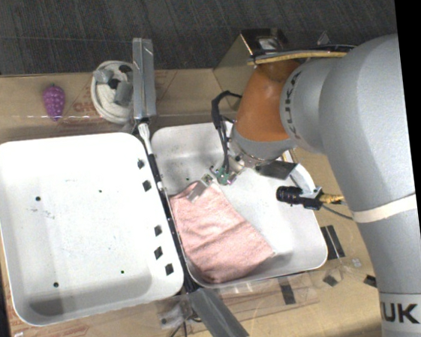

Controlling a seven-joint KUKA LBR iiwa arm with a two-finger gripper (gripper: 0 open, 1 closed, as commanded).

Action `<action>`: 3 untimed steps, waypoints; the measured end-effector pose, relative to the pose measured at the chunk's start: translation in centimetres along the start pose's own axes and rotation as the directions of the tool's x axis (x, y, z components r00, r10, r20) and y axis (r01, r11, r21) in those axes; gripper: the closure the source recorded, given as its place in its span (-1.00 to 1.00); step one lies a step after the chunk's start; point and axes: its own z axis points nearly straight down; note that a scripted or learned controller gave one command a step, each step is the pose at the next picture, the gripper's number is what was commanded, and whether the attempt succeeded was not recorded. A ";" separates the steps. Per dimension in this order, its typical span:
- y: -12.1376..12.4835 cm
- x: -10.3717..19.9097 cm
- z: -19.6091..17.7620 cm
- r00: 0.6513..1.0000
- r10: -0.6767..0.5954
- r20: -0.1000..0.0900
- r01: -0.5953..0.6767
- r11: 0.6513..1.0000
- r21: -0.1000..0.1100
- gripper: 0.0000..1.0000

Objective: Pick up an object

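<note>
Pink cloth (219, 232) lies in the right bin (311, 254), spread across its lower left part, one edge up against the divider wall between the bins. Top corner of it is bunched up a bit, near the gripper (223, 176). Gripper is down inside the bin at that top corner, arm reaching in from the right with the orange band above it. Can't tell if the gripper is open, closed or holding anything; too small and partly hidden by the wrist. Cloth looks light, soft, floppy; it will drape and drag, won't slip much. Best hold is probably a pinch on the raised fold at the top corner, not the flat middle. Left bin (72, 217) has only small dark specks. Purple thing (54, 101) and a white cord coil (113, 90) sit on the bench (13, 96) above it.
</note>
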 end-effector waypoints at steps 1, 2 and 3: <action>0.1 0.0 -1.0 1.000 -0.005 0.000 0.005 1.000 0.000 1.00; 0.1 0.0 -1.0 1.000 -0.005 0.000 0.005 1.000 0.000 -1.00; -1.6 3.6 0.0 0.999 0.034 -0.002 -0.034 0.999 0.001 -1.00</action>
